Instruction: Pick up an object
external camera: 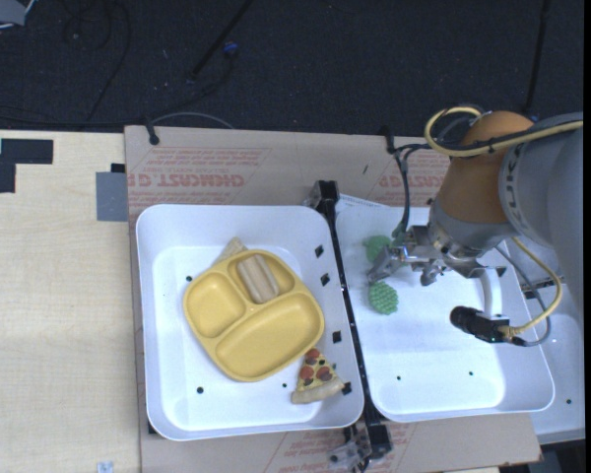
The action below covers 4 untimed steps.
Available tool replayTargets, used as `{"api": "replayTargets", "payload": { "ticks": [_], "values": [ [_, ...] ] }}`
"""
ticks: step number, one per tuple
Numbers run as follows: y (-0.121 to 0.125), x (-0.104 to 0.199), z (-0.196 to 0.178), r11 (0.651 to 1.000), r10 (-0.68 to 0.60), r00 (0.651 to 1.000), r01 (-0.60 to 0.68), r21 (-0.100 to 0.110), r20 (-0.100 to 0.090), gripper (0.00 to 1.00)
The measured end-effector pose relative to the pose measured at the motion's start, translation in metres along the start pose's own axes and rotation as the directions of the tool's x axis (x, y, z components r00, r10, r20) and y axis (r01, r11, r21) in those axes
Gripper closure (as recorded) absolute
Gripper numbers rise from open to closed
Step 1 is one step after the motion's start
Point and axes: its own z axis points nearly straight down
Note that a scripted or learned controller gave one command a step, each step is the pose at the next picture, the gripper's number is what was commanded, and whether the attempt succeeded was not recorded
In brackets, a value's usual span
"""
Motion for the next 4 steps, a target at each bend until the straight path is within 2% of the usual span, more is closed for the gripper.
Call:
{"api": "replayTargets", "payload": {
  "ticks": [1,2,3,4],
  "values": [
    [-0.001,0.001,0.033,1.000,0.000,1.000,0.000,-0.002,0.000,0.00],
    [-0.001,0.000,0.021,1.000,0.003,1.000,-0.003,-0.003,0.000,1.00],
    [-0.003,0.006,-0.039,1.000,-0.002,1.000,0.002,-0.012,0.001,1.00],
    [-0.004,0.001,-0.102,1.000,-0.001,1.000,0.001,-0.012,0.002,1.00]
  ]
}}
